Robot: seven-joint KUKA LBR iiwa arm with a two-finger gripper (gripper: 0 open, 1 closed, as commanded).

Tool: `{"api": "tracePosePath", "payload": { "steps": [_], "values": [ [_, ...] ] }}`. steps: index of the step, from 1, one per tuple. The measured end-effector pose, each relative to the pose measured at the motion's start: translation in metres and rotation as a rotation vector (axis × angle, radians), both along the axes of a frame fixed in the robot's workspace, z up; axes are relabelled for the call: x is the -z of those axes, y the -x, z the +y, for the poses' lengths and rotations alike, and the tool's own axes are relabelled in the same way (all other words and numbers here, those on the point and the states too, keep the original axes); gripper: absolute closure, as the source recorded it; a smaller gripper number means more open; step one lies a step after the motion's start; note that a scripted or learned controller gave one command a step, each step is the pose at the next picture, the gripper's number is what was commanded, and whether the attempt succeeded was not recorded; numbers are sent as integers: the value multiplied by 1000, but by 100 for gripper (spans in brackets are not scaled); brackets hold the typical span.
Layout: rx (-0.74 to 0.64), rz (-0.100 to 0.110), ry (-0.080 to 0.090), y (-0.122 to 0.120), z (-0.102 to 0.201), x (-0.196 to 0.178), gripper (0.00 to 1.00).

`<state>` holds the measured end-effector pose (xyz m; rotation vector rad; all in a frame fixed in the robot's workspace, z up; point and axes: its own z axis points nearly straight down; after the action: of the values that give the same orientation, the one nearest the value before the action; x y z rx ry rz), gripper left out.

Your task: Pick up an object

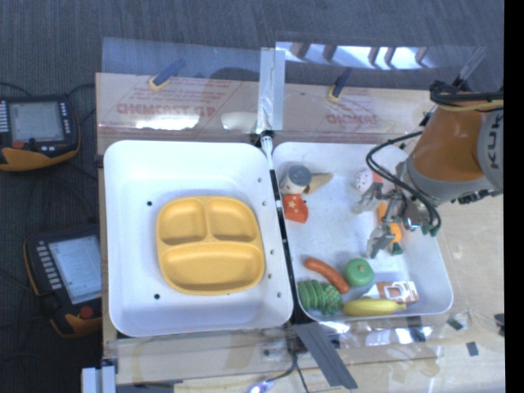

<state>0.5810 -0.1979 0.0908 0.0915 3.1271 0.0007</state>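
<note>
Orange and small, a lumpy object is sitting between the metal fingers of the pincer, which is spread narrowly around it low over the right bin, near that bin's right wall. The grey arm with its orange band is reaching in over the bench's right edge. Smooth rounded toys are crowding the bin's near edge: a green apple, a yellow banana, a red sausage shape, bumpy green grapes. An ice-cream cone is lying by the divider. The middle of that bin's floor is lying bare. A glossy yellow compartment plate is resting in the left bin.
</note>
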Motion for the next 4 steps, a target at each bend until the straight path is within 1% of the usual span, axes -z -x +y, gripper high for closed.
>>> {"api": "tracePosePath", "payload": {
  "steps": [1, 2, 3, 4],
  "values": [
    [-2, -7, 3, -2, 1, -11, 100],
    [-1, -7, 4, -2, 1, -11, 0],
    [-2, -10, 5, -3, 1, -21, 100],
    [-2, -10, 5, -3, 1, -21, 0]
  ]
}}
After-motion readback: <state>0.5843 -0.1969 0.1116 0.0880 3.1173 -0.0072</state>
